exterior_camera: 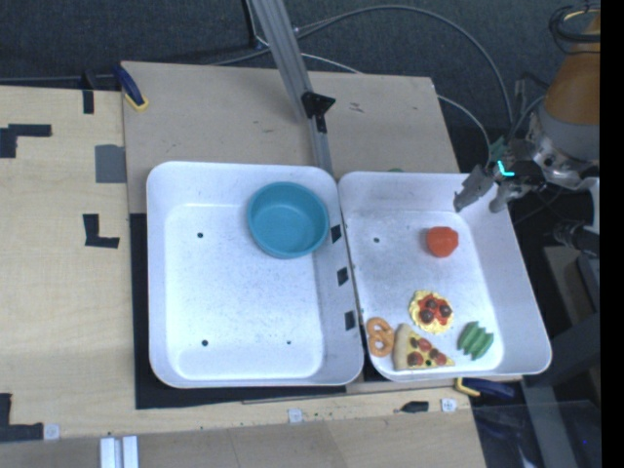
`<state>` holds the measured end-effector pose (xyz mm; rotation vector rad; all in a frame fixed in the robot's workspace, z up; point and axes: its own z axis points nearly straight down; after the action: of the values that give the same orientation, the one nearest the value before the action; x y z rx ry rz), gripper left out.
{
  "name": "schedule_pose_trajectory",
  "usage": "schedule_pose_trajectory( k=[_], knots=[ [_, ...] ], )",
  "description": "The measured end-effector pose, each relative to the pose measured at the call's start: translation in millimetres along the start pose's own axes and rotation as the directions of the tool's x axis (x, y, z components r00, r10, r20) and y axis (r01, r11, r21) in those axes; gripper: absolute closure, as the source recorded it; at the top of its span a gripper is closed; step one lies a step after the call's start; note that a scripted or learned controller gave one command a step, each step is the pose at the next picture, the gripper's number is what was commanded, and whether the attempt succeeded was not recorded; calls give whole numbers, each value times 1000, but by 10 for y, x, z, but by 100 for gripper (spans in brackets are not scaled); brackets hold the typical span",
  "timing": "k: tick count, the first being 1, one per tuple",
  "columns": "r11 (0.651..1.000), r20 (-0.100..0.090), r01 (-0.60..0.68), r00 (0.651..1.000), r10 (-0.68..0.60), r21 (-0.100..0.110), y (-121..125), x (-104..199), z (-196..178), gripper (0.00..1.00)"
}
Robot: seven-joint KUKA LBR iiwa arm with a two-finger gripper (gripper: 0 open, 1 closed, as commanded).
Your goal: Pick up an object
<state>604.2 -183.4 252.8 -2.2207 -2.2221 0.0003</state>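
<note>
We saw the gripper (485,195) over the right bin's (390,213) upper right rim, its two fingers apart and holding nothing. In that bin lay one red tomato (442,242), one round pizza (431,311), one pizza slice (416,351) pointing up-left, one pretzel (378,334) and one green pod (475,339) lying diagonally. The left bin (195,291) held one blue bowl (287,219).

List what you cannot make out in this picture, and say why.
- Claw: small and dark over the right bin's far rim; open or shut cannot be told.
- Arm: cut off by the right edge of the camera view.
- Small toys by the pretzel: the flat yellow pieces are too small to name surely.
</note>
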Motion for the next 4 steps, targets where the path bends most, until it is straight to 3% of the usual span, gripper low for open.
schedule_pose_trajectory(
  k=[1,4],
  knots=[
    [1000,0,0,1000,0,0,0,0,1,0],
    [1000,0,0,1000,0,1,117,-42,1650,0]
  ],
)
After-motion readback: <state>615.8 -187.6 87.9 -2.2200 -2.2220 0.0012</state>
